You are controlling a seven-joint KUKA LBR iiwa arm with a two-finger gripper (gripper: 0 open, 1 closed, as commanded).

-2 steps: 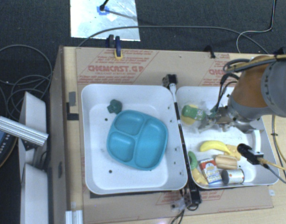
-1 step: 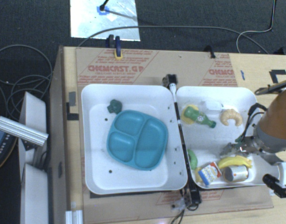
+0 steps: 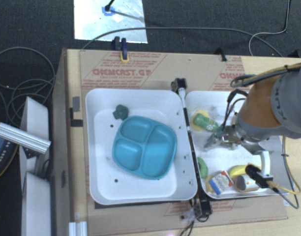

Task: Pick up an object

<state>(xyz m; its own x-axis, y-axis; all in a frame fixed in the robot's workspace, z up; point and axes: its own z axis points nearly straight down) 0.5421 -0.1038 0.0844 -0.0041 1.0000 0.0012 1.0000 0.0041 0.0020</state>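
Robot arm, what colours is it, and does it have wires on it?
The arm is fat, round and grey, with an orange band above the wrist. Thin dark cables loop beside that band. The gripper at its end is shiny grey metal.

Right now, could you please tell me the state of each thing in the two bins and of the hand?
Blue tray: flat, right way up, in the left bin.
Small green thing: loose, just beyond the tray's far corner.
Yellow-green bottle: on its side in the right bin.
Banana: lying near the right bin's front.
Small box: lying flat by the banana.
Hand: low in the right bin, next to the bottle.
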